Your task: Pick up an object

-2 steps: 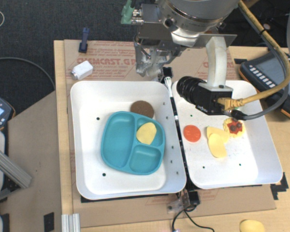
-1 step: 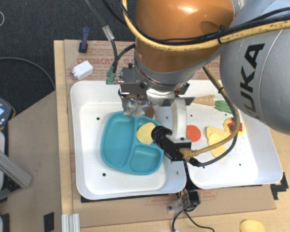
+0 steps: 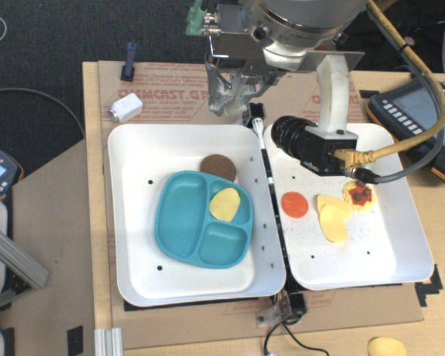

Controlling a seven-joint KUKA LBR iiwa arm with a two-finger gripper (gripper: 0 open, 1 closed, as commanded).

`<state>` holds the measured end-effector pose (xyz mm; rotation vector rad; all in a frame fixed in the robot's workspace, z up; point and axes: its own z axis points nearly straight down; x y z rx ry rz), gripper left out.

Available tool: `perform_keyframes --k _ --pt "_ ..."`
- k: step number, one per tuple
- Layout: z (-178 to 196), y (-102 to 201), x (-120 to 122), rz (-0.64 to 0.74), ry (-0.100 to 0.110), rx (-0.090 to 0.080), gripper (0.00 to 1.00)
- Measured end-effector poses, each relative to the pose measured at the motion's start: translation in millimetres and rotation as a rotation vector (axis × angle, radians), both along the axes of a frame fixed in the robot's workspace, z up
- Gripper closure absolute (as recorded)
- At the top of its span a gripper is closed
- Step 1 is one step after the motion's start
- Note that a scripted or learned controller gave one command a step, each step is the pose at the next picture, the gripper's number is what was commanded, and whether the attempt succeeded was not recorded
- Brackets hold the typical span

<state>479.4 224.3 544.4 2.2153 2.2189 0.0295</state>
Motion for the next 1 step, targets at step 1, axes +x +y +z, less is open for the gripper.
perform_keyframes --k 1 --pt "-138.7 -0.1 -1.6 -0.003 0.032 -0.016 1.00"
